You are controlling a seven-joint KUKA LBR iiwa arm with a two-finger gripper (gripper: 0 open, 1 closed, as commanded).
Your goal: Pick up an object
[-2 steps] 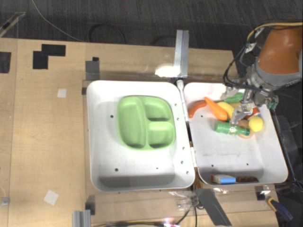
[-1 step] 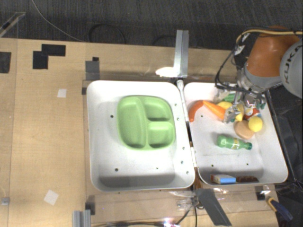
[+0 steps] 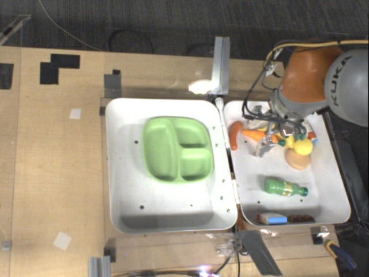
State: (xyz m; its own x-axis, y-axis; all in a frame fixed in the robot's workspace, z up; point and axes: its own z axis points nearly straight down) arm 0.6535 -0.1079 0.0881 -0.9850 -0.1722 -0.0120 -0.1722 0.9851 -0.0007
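Now | end effector (image 3: 267, 145) among toys, right bin's (image 3: 328, 172) far edge | grip state unclear

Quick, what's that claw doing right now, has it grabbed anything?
Gripper: down among the toys in the right bin; whether it grips anything cannot be told.

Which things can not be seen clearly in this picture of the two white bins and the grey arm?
- Gripper: in the camera view its fingers are small and merge with the cluttered toys; open or shut is unclear.
- Orange carrot-shaped toy: its right end goes under the gripper.
- Yellow round toy: the arm covers its upper part.
- Small flat blue-and-brown item by the right bin's front wall: too small to identify.
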